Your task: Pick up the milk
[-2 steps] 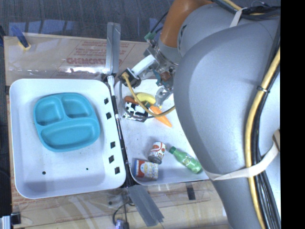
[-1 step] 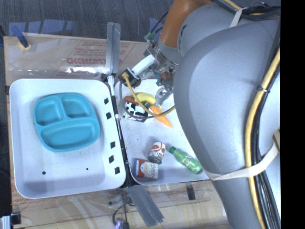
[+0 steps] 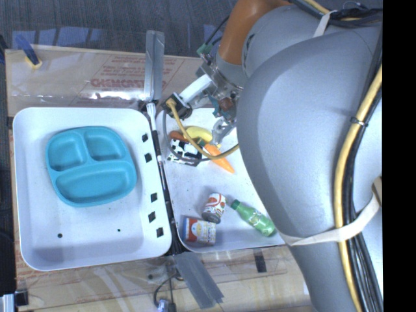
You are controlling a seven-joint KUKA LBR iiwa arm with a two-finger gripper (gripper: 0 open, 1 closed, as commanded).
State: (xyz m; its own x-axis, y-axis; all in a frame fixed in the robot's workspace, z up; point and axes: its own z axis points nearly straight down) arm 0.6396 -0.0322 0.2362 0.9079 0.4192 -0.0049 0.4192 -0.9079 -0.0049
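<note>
Black-and-white cow patches mark the milk [image 3: 183,149], a small carton lying in the upper left part of the right bin [image 3: 195,242], close to that bin's left wall. Just above it and touching it, a yellow banana [image 3: 197,134] curves across, and an orange carrot [image 3: 220,158] slants down to the right from the carton's edge. The hand [image 3: 220,123] hangs over this little cluster, just right of the banana, one grey finger pointing down toward the carrot; whether it is clenched or released cannot be told from here, and nothing shows clearly between its fingers. The grey arm [image 3: 305,109] with its orange band [image 3: 244,18] bulks across the right side, covering much of the bin. Lower in the same bin, a small can [image 3: 214,207] lies tilted, a second can [image 3: 199,231] with a red and blue label rests on its side just below it, and a green bottle [image 3: 254,218] lies to their right. Over in the left bin [image 3: 39,239], a blue divided plate [image 3: 91,164] sits in the upper half, well apart from everything else. Both bins rest on the wooden counter [image 3: 97,285].
</note>
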